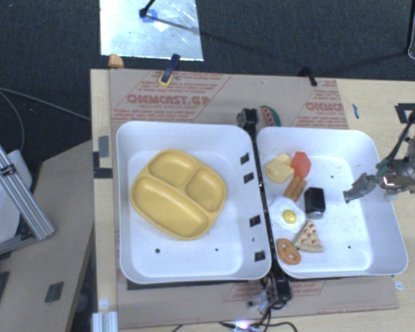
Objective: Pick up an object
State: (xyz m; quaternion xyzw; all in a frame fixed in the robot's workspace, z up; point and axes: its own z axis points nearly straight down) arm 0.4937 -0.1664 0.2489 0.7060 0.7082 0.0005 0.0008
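Several toy foods lie along the left side of the right bin (373, 254): a yellow block (279, 168), a red piece (301, 163), a small sausage (295, 187), a black block (314, 202), a fried egg (288, 216), a pizza slice (308, 238) and a pretzel (288, 250). My gripper (352, 193) hangs over the right half of this bin, angled down to the left. It is a short way right of the black block and apart from it. Nothing shows in its grasp.
The left bin (135, 254) holds a yellow divided plate (179, 192). A black hinge strip (259, 199) runs between the bins. A shiny sheet (151, 19) lies on the floor beyond the bench. A metal frame (14, 185) stands at the left.
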